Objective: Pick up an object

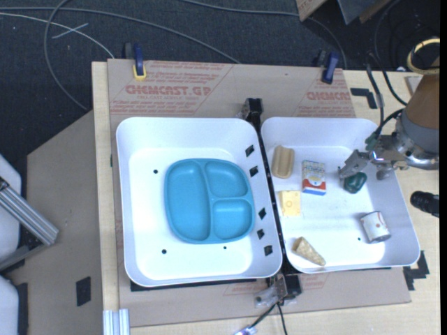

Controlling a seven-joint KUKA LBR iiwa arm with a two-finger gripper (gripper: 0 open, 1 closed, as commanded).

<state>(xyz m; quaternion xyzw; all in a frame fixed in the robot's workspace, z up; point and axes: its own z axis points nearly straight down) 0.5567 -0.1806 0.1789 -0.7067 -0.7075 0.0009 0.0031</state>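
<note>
2 white bins (133, 187) sat on the bench. The gripper (355, 176) hovered over a green object (356, 183), finger state unclear; a slanted close could nudge it away.

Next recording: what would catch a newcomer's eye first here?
Probably the bright blue three-compartment plastic plate, sitting in the middle of the left white bin. Next, the grey arm's claw over the right white bin, just above a small dark green object.
</note>
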